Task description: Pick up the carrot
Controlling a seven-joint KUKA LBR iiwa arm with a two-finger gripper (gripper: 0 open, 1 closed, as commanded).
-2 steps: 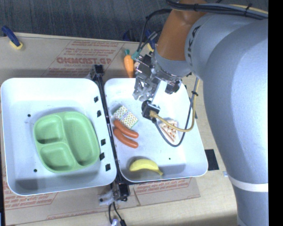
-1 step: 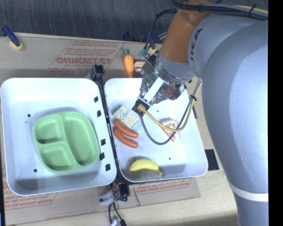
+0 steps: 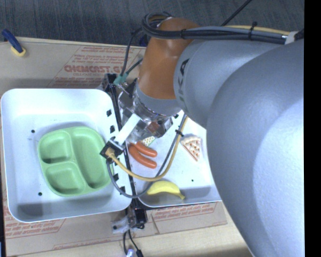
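Carrot [image 3: 143, 154]: two orange sticks, centre of frame; probably light, stiff, smooth plastic.
Hold: across the middle.
Pincer [image 3: 145, 133]: just above; spread or pressed together, cannot tell.

A robot lab or test cell, not a home: a big grey industrial arm [image 3: 246, 122] with an orange band and loose cables reaches over a bench [image 3: 69, 63] lined with printed cardboard. Two white bins [image 3: 16, 122] sit side by side on it, one with a green divided plate [image 3: 72, 159], the other with toy food such as a banana [image 3: 163, 189] and a pizza slice [image 3: 192, 146]. Grey carpet [image 3: 69, 7] lies beyond the bench
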